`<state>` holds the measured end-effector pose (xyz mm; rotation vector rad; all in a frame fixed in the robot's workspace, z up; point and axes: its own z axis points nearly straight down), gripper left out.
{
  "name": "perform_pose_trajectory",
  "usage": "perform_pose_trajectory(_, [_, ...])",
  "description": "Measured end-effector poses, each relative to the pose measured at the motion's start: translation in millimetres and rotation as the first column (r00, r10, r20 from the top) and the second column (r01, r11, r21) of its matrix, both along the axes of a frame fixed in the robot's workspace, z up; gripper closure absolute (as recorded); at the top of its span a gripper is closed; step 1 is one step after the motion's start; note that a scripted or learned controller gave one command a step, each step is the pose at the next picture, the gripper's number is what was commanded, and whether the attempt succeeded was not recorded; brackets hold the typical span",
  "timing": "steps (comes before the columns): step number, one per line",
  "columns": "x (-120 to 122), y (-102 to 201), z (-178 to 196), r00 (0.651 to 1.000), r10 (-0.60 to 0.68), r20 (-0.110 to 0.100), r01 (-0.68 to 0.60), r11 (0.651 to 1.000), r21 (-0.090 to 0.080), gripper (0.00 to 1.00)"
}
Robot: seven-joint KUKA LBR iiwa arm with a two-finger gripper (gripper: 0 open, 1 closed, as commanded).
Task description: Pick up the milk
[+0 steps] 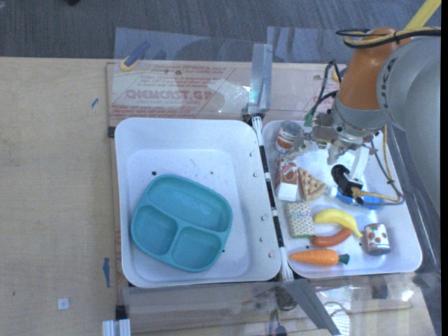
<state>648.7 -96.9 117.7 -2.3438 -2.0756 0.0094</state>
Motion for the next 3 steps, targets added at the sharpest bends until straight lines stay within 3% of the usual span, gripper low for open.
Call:
perform_pose_trajectory(1, [-13.2,3.9,-6.7,0.999,-0.014,0.045,0.014,1.0,-0.001,0.0])
perform_pose_trajectory(2, [-16.5,3.3,-7.1,0.992,0.107,0.067,-0.107,0.994,-0.014,0.0])
perform_pose_trajectory(3, [-17.2,0.1,-7.0,0.962,0.266,0.066,-0.265,0.964,-0.022,0.0])
